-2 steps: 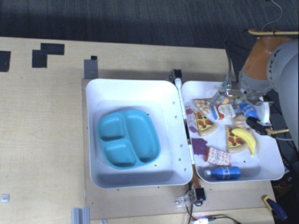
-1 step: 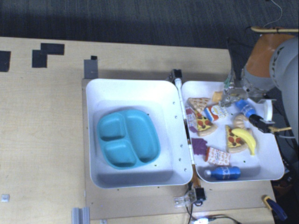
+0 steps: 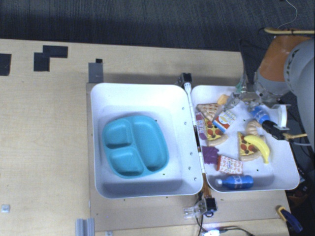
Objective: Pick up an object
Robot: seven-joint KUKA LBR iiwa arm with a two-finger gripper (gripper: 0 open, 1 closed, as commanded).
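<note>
Closest to me, the blue bottle [image 3: 237, 182] lies right by the near wall of the right bin [image 3: 290, 178], so my claw could bump that wall. Past it the banana [image 3: 260, 146] and pizza slices [image 3: 214, 132] sit packed together, and I might grab two or none. My claw [image 3: 235, 96] hangs at the far end over the toys; I cannot tell how wide it is. The blue tray [image 3: 134, 145] in the left bin [image 3: 142, 95] has more room

The arm [image 3: 290, 63] was cut off by the right edge. The gripper [image 3: 241, 96] blurred against the right bin [image 3: 290, 178] near its back rim; its finger state could not be told. A blue object [image 3: 289, 219] was clipped near the bottom right corner.
</note>
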